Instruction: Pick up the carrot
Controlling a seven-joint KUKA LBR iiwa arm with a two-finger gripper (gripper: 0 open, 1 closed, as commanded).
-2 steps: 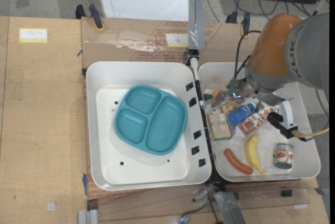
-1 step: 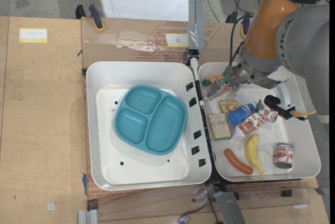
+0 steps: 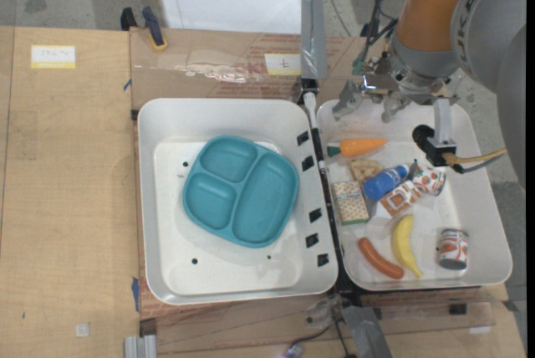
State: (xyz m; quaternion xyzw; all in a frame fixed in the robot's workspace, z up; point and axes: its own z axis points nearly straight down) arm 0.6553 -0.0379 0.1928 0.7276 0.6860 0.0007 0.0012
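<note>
The carrot (image 3: 361,147), orange with a green end pointing left, lies in the upper left part of the right bin (image 3: 485,264). My gripper (image 3: 368,106) hangs above the bin's far edge, just beyond the carrot. Its two fingers (image 3: 346,101) stand apart and open, with nothing between them.
Near the carrot in the right bin lie a blue bottle (image 3: 386,181), a cracker packet (image 3: 349,202), a red-and-white wrapper (image 3: 415,189), a banana (image 3: 405,243), a sausage (image 3: 380,258) and a small can (image 3: 452,248). The left bin (image 3: 159,206) holds a teal divided plate (image 3: 242,191).
</note>
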